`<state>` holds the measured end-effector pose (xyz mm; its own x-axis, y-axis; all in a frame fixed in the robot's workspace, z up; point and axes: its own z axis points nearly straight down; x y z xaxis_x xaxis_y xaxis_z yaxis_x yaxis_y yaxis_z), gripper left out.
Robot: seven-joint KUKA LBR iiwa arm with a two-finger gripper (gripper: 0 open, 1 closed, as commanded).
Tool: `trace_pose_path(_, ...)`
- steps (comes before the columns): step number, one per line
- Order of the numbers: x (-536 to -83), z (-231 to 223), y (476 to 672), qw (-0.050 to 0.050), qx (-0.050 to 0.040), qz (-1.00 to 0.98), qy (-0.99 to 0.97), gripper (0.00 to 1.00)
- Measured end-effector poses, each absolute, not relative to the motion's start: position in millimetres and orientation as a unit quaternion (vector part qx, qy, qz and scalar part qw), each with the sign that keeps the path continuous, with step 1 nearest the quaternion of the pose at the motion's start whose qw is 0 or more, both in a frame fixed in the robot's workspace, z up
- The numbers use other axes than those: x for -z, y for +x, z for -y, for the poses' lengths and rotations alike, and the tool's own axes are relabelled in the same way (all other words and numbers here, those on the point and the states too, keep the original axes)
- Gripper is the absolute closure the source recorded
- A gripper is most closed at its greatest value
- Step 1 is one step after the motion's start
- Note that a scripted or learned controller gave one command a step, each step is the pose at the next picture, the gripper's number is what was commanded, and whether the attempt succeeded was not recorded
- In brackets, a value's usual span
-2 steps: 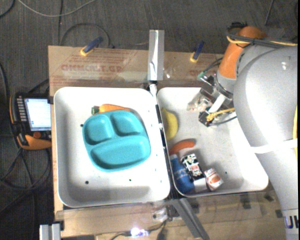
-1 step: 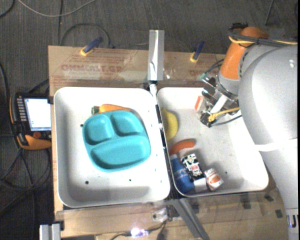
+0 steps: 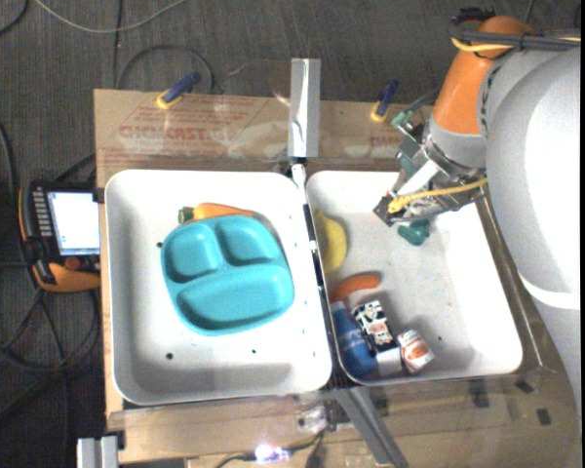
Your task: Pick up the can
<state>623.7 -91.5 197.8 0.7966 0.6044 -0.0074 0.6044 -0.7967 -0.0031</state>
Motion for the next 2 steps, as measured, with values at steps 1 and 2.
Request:
trace_pose_path(1,-374.6,90.1,643.3,-0.001,-0.0037,0.325,-0.946,1.0)
trace_pose_path(2,-259.0,18.2,614.0,0.001,-0.0047,0.305,-0.952,1.0)
